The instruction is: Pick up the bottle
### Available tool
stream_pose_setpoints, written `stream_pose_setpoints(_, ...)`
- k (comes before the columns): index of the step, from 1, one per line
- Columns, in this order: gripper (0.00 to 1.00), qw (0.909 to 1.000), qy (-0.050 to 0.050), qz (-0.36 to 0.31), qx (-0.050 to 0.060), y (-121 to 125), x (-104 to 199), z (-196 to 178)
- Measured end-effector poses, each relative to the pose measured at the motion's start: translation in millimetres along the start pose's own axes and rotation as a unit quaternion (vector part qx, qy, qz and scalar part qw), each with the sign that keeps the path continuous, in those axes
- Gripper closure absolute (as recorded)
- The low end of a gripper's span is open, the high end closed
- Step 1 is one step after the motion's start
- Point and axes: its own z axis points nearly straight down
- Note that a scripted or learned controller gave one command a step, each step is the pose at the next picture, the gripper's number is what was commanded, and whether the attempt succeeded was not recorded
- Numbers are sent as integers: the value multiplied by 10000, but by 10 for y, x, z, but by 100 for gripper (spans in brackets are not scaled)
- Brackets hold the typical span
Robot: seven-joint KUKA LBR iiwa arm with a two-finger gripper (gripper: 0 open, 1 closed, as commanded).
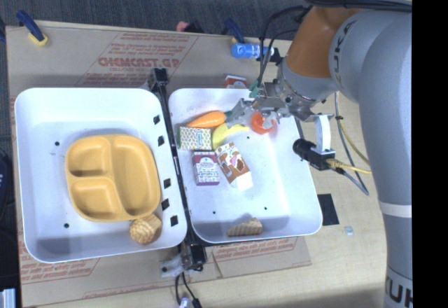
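The yellow divided plate (112, 177) sits in the left bin (35, 110). In the right bin, the bottle (233, 164) lies at centre. The end effector (260, 109) hovers at one o'clock from it; its opening cannot be told. Approach step: next, descend at seven o'clock.

Two white bins (28, 159); one yellow divided plate (112, 177); one carrot (207, 119); three small cartons (206, 169); two pastries (145, 229); one red object (263, 122); one banana (227, 133).
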Motion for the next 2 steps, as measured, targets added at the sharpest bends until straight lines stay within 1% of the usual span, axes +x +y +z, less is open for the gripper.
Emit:
stream_pose_setpoints(1,100,10000,4,-25,11,3,6,-100)
stream_pose_setpoints(2,100,9959,2,-905,0,-604,606,-164)
